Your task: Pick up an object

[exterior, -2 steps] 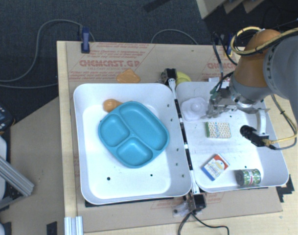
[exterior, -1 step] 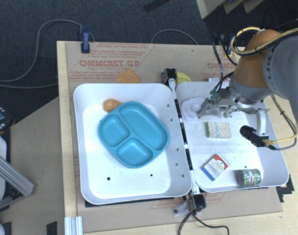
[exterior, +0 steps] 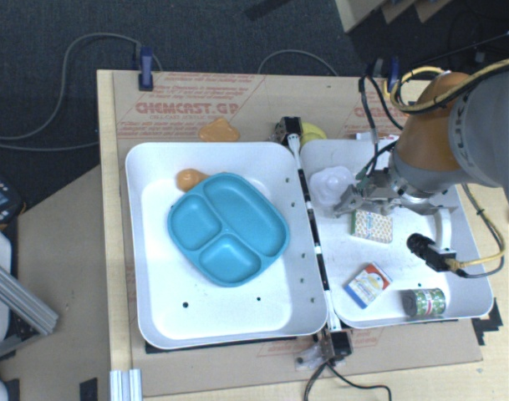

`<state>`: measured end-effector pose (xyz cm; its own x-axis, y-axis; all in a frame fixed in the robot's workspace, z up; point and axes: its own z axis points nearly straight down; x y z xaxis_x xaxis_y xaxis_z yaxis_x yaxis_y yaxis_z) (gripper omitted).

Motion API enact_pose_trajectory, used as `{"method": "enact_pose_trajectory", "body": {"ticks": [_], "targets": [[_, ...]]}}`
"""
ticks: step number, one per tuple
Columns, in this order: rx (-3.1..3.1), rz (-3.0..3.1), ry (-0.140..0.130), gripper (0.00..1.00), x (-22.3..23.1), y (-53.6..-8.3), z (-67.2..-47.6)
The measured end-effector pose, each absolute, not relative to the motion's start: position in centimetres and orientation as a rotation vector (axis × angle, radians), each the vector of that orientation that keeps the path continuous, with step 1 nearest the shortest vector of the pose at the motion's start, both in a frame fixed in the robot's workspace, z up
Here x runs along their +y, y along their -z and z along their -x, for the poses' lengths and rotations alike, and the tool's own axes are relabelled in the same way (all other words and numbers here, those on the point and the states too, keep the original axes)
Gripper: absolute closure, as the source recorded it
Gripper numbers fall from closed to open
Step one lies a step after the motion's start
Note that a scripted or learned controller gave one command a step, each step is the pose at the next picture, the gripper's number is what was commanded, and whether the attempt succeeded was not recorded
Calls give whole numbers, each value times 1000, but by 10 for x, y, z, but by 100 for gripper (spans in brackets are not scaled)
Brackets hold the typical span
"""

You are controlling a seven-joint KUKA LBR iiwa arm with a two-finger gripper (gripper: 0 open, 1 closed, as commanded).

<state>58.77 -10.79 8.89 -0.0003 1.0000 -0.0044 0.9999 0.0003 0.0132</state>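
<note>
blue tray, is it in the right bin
No, the blue tray lies in the left bin, beside an orange object.

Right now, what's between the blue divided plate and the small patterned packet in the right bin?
In the camera view, the bins' adjoining white rims lie between the blue divided plate and the small patterned packet.

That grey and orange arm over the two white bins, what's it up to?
The arm's gripper is down in the right bin, just above a small patterned packet. It holds nothing visible. A clear cup, a little carton and a green can lie nearby. The left bin has a blue divided plate.
</note>
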Motion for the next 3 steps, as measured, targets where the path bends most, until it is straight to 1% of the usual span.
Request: {"method": "enact_pose_trajectory", "body": {"ticks": [1,2,3], "targets": [[2214,-2216,-7,100,-108,-97,-587],[2215,-2217,-6,0,-108,-97,-587],[2218,-2215,-4,0,-141,-91,-641]]}}
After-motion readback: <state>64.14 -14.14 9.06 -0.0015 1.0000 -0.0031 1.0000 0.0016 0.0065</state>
